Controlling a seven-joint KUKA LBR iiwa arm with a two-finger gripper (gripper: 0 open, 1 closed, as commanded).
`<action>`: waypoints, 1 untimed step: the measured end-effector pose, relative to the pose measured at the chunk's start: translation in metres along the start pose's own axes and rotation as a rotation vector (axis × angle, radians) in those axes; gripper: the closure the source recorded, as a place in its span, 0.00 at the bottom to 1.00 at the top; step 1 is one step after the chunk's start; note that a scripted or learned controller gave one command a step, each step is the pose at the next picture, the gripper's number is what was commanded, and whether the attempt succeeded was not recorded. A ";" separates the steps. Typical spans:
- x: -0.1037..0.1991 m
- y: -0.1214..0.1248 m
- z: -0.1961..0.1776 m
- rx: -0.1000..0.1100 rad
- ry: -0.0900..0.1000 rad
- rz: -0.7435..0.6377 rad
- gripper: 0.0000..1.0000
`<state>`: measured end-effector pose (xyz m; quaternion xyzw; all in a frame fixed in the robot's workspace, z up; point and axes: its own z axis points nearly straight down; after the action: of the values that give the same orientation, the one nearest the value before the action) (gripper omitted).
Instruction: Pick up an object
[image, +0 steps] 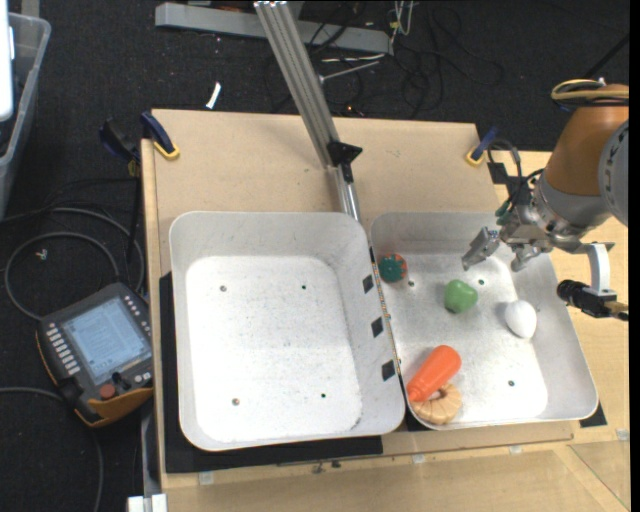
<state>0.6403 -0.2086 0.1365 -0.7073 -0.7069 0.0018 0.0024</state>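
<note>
On the tabletop (260, 160), the left bin (190, 240) sits beside the right bin (570, 390), which holds a small red-green ball (392, 267), an orange carrot (435, 371) on a tan piece (441, 405), a green object (460, 296) and a white egg (520, 318). Above them the gripper (503, 253) hangs with fingers (478, 249) spread apart, gripping nothing.

Robotics lab, teach pendant (97, 345), floor cables (60, 250), clamped bench (260, 160)

Four objects in the right bin (560, 395), beside the left bin (190, 330), end effector (500, 252) above.
</note>
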 end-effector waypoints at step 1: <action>0.001 0.000 0.044 -0.002 -0.001 -0.002 0.00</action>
<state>0.6396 -0.2077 0.0923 -0.7067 -0.7075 0.0014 0.0016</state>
